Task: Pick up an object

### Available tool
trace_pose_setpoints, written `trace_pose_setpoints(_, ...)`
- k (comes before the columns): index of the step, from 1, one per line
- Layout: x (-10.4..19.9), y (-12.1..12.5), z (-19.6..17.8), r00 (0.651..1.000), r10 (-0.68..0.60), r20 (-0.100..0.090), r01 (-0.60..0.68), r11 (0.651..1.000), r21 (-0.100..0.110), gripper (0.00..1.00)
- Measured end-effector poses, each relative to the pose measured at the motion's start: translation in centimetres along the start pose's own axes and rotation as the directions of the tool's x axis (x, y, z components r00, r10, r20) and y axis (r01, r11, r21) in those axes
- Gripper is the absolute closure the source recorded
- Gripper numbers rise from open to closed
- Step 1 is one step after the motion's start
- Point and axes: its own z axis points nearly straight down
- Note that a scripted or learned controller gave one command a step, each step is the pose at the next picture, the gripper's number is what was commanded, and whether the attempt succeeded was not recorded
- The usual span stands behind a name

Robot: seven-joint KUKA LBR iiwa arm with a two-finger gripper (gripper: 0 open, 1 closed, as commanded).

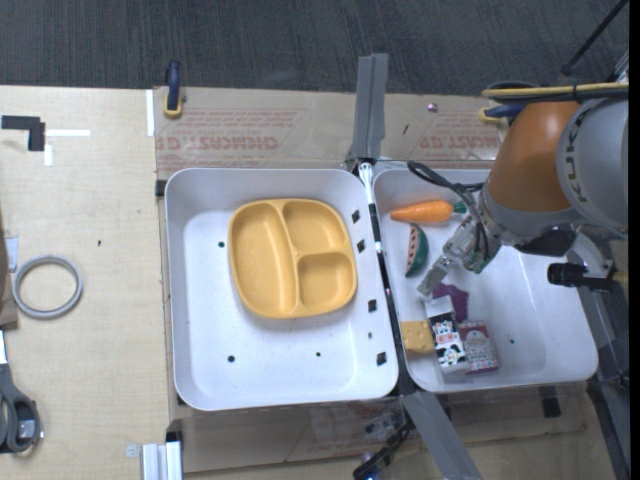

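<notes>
Left bin (pixel 200 368): smooth white, shallow, rounded corners; holds a matte yellow plate (pixel 293 256) with three compartments, at its centre.
Right bin (pixel 560 353): carrot (pixel 422 211) at 11 o'clock, watermelon slice (pixel 416 249) just below, purple piece (pixel 455 297) mid-bin, cracker (pixel 417 337), cow-print carton (pixel 449 342) and printed box (pixel 479 349) at 7 o'clock.
Gripper (pixel 438 276): metal, low over the right bin between slice and purple piece; finger spread cannot be told.
Bench, 9 o'clock: grey tape ring (pixel 46 286); scissors (pixel 18 420) below.

Bench on dark floor
Pale wood bench (pixel 90 198) at left, cardboard (pixel 260 128) under the bins, dark grey carpet (pixel 250 18) at far side
</notes>
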Motion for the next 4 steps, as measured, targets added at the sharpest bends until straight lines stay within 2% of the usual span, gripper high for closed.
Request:
trace_pose_setpoints(1,0.0,0.1,-0.7,1.0,-0.003,0.0,0.003,1.0,0.003,1.0)
trace_pose_setpoints(2,0.0,0.1,-0.7,1.0,-0.003,-0.001,0.003,1.0,0.003,0.0)
trace_pose_setpoints(3,-1.4,1.1,0.5,0.945,0.327,0.001,-0.327,0.945,0.0,0.0)
trace_pose_setpoints(4,-1.4,1.1,-0.2,0.946,0.324,0.001,-0.324,0.946,0.004,1.0)
